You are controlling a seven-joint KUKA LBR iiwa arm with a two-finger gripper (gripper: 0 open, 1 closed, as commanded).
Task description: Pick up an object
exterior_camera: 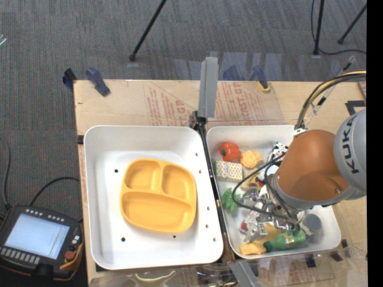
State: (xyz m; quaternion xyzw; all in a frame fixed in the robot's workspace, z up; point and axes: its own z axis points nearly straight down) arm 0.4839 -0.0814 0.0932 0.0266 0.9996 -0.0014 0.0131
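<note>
A: Any writing legible?

B: White letters "KU" on the grey arm (pixel 359 154) at 3 o'clock. Red print, upside down and only partly readable, on the cardboard-brown worktop (pixel 143 103) above the bins.

A: Left bin?

B: Shallow white bin (pixel 99 208), smooth plastic, rounded corners. Inside, a glossy yellow divided plate (pixel 159 195), three compartments, lying flat near the middle.

A: Right bin?

B: White bin (pixel 332 235) crowded with small toy food. Round red tomato (pixel 229 151) with a green top at 11 o'clock of that bin. Just beside it, toward 3 o'clock, a bumpy yellow-orange piece (pixel 252 158). Below them a pale checkered block (pixel 228 171). Leafy green piece (pixel 230 200) at 9 o'clock. Green bottle (pixel 286 241) lying on its side at 6 o'clock, yellow piece (pixel 253 248) near it.

A: Jaws?

B: Gripper (pixel 268 213) low over the clutter in the right bin, under the orange band (pixel 308 166), tangled with black cables. Cannot tell how far apart, nor whether anything sits between.
</note>
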